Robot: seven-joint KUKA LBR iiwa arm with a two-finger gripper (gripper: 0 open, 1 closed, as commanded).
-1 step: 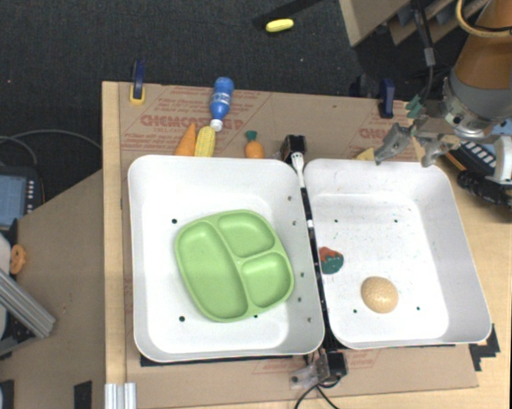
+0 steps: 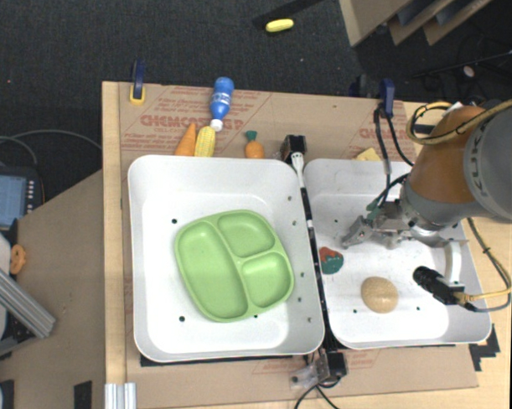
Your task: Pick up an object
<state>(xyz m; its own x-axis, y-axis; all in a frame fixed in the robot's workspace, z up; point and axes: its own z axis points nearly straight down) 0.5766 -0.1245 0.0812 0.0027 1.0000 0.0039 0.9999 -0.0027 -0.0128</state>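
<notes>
In the right bin (image 2: 402,330) a tan round lump (image 2: 379,294) lies near the front middle. A small red and green object (image 2: 330,261) rests against the bin's left wall. My gripper (image 2: 356,233) hangs low over the bin's middle, pointing left, a little above and right of the red and green object and behind the tan lump. Nothing shows between its tips. The grey arm with its orange band (image 2: 442,168) comes in from the right.
The left bin (image 2: 156,196) holds a green divided plate (image 2: 233,264). Behind the bins on the cardboard lie a blue and white bottle (image 2: 220,102), a corn cob (image 2: 205,141), small carrots (image 2: 254,146) and a black item (image 2: 293,146). Cables hang by the arm.
</notes>
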